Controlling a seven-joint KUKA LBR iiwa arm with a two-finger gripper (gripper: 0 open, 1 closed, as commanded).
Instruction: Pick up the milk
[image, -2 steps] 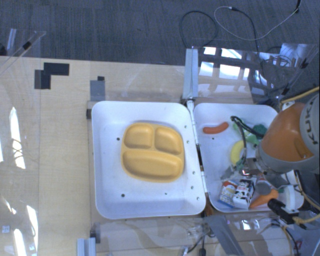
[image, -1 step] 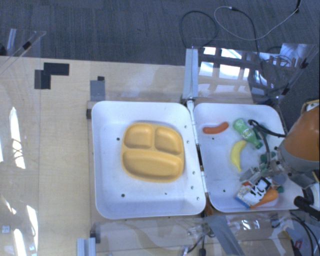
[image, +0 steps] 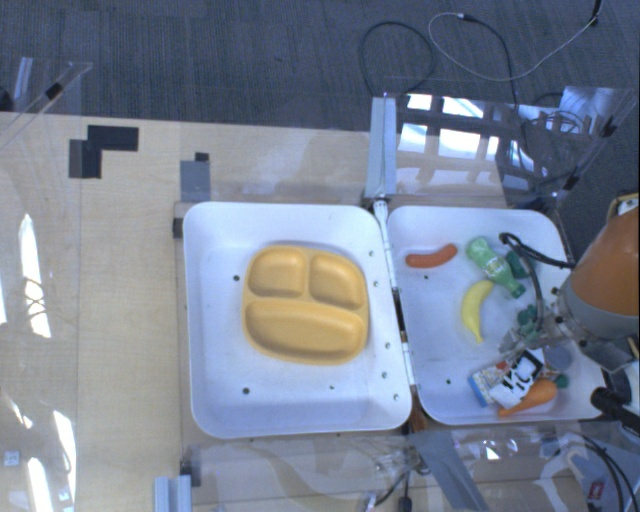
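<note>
gripper (image: 528, 345) over milk (image: 508, 378) — lying flat, long axis left-right

Tray (image: 305, 303) in left bin (image: 205, 330); milk (image: 508, 379) seemingly against carrot (image: 531, 397), right bin (image: 440, 330).

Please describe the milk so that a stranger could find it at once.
Look in the right white bin, at its near right corner under the gripper. The milk is a small white carton with black print, lying beside an orange carrot, unlike the yellow banana.
</note>
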